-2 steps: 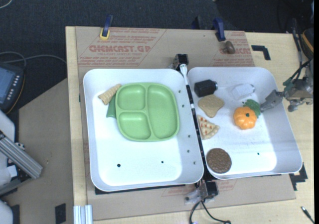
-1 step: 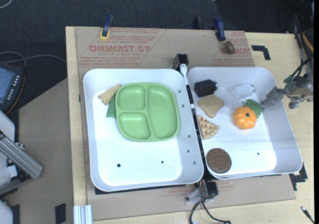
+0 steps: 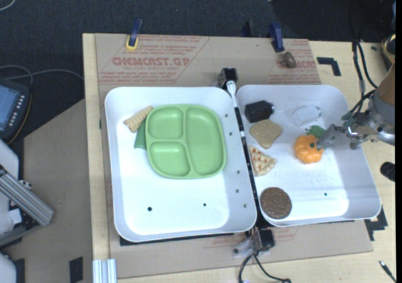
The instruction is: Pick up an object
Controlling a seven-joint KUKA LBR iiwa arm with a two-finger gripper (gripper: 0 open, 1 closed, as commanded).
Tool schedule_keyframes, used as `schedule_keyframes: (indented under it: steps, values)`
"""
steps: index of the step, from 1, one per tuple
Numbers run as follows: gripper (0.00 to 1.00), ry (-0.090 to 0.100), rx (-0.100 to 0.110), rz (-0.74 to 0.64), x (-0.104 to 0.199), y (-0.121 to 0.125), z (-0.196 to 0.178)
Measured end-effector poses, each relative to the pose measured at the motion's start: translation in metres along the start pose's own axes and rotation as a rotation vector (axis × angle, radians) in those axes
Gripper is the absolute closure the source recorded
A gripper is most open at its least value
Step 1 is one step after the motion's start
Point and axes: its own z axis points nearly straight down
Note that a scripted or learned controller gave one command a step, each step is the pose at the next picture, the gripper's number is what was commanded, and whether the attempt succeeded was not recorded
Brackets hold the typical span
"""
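In the right bin (image 3: 352,187) lie an orange toy pepper (image 3: 307,149) with a green stem, a tan bread slice (image 3: 265,132), a pizza wedge (image 3: 261,161), a round brown patty (image 3: 275,202), a black block (image 3: 258,110) and a clear plastic piece (image 3: 305,114). My gripper (image 3: 328,138) reaches in from the right and hangs low over the bin. Its tip is just right of the pepper, at the stem, and looks to be touching or nearly touching it. Nothing is lifted off the bin floor.
The left bin (image 3: 169,212) holds a green divided plate (image 3: 186,140) with a green scrap under its left edge and a tan waffle-textured piece (image 3: 137,119) beside it. The arm's wrist (image 3: 377,118) and cables stand over the right bin's right rim.
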Motion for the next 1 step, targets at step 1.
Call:
schedule_keyframes:
  steps: [1]
  values:
    - [0.00, 0.007, -0.010, -0.003, 0.0034, 0.0044, 0.0459]
